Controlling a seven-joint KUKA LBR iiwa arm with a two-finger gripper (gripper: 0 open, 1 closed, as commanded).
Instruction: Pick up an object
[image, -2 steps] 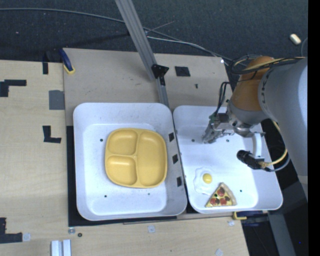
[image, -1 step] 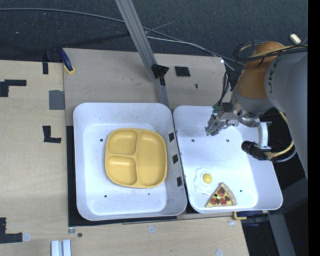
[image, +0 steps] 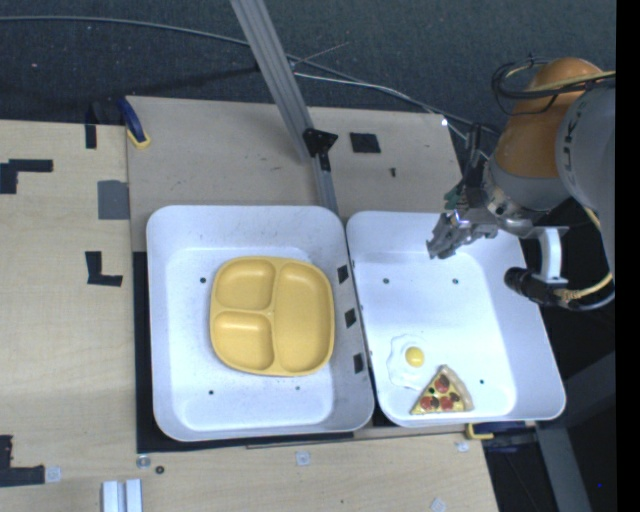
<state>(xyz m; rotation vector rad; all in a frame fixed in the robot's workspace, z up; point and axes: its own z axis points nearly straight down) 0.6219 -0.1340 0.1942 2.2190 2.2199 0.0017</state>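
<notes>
Right bin (image: 520, 330), seen from above. The gripper (image: 441, 246) is held over the bin's far rim at about 12 o'clock, nothing visibly gripped; whether the fingers are spread or pressed together cannot be told. The candidate objects, a fried egg (image: 408, 360) and a pizza slice (image: 442, 392), lie touching at 6 o'clock, close against the near wall, probably limiting approach there. Open floor is left between. A yellow divided plate (image: 272, 315) occupies the left bin (image: 165, 300) on the counter (image: 60, 300).
</notes>
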